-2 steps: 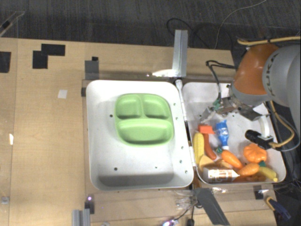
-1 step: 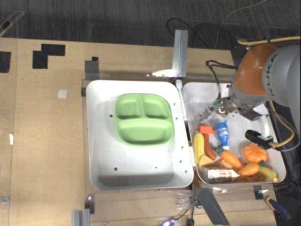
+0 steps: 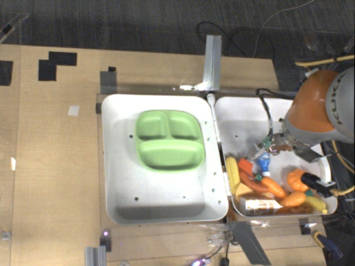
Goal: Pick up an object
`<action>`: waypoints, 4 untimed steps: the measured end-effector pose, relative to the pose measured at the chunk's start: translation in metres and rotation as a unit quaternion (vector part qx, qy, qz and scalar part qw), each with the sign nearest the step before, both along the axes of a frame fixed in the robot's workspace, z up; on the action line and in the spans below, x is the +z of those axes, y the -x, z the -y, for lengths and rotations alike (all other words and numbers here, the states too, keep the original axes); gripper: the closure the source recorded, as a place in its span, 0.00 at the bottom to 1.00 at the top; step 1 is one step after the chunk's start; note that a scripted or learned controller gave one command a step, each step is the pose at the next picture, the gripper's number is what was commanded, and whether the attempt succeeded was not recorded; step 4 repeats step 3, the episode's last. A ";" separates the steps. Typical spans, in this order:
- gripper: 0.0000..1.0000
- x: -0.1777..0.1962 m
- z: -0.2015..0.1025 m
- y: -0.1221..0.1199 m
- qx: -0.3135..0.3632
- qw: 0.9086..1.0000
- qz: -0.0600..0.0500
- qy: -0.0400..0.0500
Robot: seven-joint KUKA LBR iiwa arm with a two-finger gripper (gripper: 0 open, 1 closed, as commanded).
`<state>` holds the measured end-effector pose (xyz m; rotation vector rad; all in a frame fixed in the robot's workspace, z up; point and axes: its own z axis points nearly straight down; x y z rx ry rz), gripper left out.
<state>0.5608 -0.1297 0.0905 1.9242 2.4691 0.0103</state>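
Black letters reading "KU" show on the grey arm beside its orange band, and the small box with a white and brown label at the right white bin's front edge carries print too small to read. The gripper hangs low over the toy pile, at a small blue and white bottle; whether it grips anything I cannot tell. Around it lie a yellow corn cob, orange carrots and other toy food, while the left white bin holds a green three-compartment plate.

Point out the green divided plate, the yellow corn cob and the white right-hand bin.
green divided plate (image 3: 168,139): camera view, ridge between compartments.
yellow corn cob (image 3: 233,171): camera view, mid-length.
white right-hand bin (image 3: 241,118): camera view, bare floor.
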 end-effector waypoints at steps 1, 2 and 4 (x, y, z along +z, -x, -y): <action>1.00 0.012 -0.003 -0.003 0.001 1.000 0.003 -0.001; 1.00 0.067 -0.014 -0.009 -0.046 0.999 -0.003 -0.001; 1.00 0.140 -0.083 -0.037 -0.081 0.997 -0.004 -0.002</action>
